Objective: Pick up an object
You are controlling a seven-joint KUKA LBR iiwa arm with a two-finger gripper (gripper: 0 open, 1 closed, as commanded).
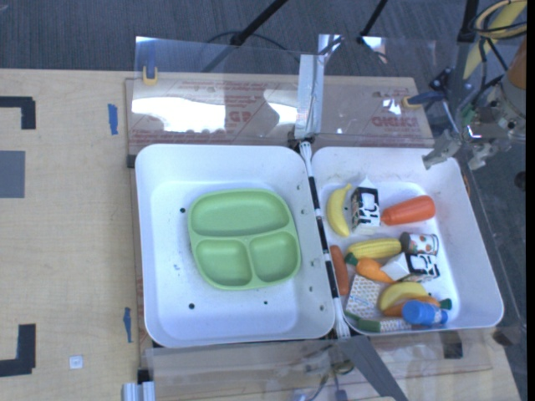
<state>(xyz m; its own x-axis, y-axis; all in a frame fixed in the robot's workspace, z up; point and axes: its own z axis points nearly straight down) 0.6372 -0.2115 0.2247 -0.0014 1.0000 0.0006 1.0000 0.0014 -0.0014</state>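
Note:
The right bin holds several toy foods. A yellow banana lies at its far left beside a black-and-white pack and an orange carrot-like piece. Lower down are a corn cob, a small carrot, a black-and-white cup, a second banana and a blue bottle. My gripper hangs over the bin's far right corner, apart from all the objects and with nothing seen in it.
In the left bin lies a green divided plate. Clear plastic walls stand behind both bins. Cables and a stand crowd the far right by the arm. A wooden bench top lies to the left.

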